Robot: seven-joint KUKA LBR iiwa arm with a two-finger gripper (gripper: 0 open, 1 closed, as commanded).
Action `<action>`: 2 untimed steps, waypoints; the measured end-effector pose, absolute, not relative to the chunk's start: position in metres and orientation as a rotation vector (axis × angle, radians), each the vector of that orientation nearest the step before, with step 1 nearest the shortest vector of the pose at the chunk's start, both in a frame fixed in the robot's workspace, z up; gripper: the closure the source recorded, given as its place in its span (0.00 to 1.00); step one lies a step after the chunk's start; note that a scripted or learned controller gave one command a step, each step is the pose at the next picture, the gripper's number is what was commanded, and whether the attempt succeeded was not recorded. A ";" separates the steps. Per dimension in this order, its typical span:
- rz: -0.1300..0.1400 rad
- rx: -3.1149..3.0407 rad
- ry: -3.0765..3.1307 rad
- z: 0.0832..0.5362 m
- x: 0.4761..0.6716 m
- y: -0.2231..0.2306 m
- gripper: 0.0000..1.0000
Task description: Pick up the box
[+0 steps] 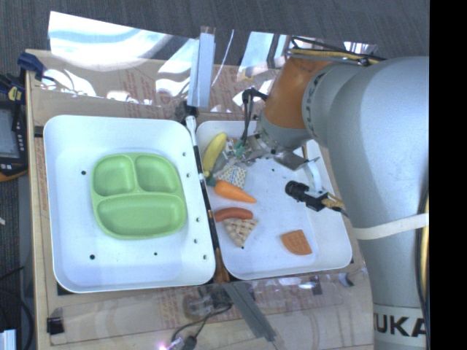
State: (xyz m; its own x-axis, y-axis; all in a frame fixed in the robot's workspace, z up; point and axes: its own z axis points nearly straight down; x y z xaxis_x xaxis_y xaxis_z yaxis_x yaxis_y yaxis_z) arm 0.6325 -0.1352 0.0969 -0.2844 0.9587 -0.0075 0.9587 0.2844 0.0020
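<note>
- Box (232, 172): small and patterned, lying in the right bin (292, 272), just below and a little left of the gripper (246, 146) in the picture. Whether the two touch cannot be told.
- Gripper: lowered into the far part of the right bin. Whether it is open or closed cannot be told, and nothing is seen held in it.
- Banana (214, 152): just left of the gripper, by the bin's left wall and next to the box.
- Carrot (235, 192): below the gripper, just past the box.
- Red sausage (233, 214) and a tan wedge (241, 230): farther below the gripper, past the carrot.
- Orange flat piece (296, 242): well below and right of the gripper.
- Green divided plate (139, 195): far left of the gripper, in the left bin (66, 195).
</note>
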 end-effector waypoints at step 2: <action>0.004 1.866 2.519 0.109 0.635 -0.131 0.00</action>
